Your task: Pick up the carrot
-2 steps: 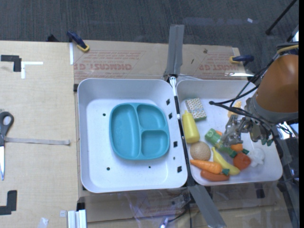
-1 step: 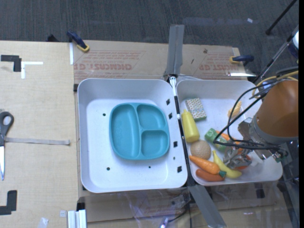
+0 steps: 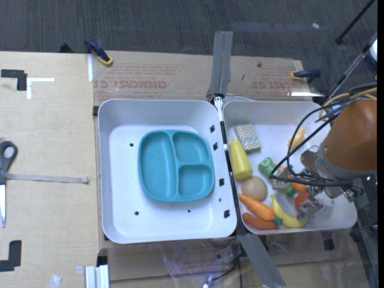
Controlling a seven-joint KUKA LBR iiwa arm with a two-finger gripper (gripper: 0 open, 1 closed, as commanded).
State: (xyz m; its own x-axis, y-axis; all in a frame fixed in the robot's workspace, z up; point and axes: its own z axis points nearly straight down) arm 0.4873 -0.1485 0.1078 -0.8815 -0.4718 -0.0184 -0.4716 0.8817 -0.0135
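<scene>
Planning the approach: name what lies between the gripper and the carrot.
In the camera view, the banana lies between the gripper and the carrot, curving along the bin floor.

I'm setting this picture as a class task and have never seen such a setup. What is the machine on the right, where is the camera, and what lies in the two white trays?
The camera is fixed above a bench and looks down at a slant. The grey and orange machine entering from the right is a robot arm; at its tip is a two-finger gripper, a simple mechanical hand, hanging low over the right bin. I cannot tell whether it grips anything.

The left bin holds a teal divided plate. The right bin holds toy food: a carrot, which the arm is meant to pick up, a banana, a yellow bottle, a green-speckled sponge, a round beige piece and a reddish piece along the front edge.

Scissors lie on the bench at far left.
</scene>
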